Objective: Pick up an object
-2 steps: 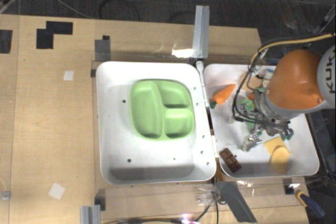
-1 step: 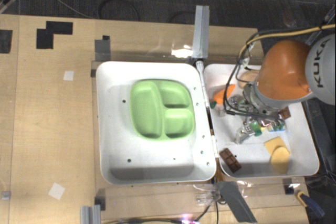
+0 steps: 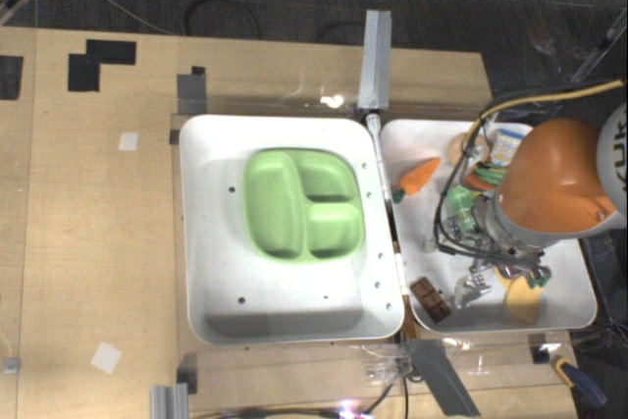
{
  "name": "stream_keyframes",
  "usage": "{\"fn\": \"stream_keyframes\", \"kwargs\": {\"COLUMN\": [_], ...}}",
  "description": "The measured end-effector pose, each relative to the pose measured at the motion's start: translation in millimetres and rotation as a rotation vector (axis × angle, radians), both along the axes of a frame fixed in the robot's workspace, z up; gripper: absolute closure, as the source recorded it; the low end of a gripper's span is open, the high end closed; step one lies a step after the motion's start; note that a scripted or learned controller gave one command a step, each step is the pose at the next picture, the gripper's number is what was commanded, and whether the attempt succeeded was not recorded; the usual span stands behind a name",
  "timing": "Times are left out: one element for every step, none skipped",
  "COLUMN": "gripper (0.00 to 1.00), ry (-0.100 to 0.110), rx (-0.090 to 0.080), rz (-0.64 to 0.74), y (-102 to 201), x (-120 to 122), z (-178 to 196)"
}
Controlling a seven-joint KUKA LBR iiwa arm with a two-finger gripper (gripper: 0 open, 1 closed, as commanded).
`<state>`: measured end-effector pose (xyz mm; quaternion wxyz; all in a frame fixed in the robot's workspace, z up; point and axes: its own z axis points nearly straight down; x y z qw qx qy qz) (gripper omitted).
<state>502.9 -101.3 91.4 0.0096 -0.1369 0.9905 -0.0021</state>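
Counter (image 3: 88,240) of pale wood carried two white bins side by side. Left bin (image 3: 211,211) held a green divided plate (image 3: 299,203) at its centre. Right bin (image 3: 417,147) held an orange carrot-shaped piece (image 3: 419,175) at 10 o'clock, a brown chocolate-bar piece (image 3: 430,299) at 7 o'clock, and a yellow piece (image 3: 523,297) at 5 o'clock. Pincer (image 3: 478,286) stood low over the right bin's 6 o'clock area, between brown and yellow pieces; whether open or closed could not be told. Nothing was seen held.
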Motion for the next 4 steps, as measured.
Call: {"fn": "stream_keyframes", "kwargs": {"gripper": [1.00, 0.00, 0.00, 0.00], "ry": [-0.021, -0.020, 0.010, 0.005], "rx": [-0.001, -0.001, 0.001, -0.002], "rz": [0.006, 0.006, 0.007, 0.045], "y": [2, 2, -12, 8], "x": [7, 6, 39, 48], "z": [14, 14, 10, 0]}}
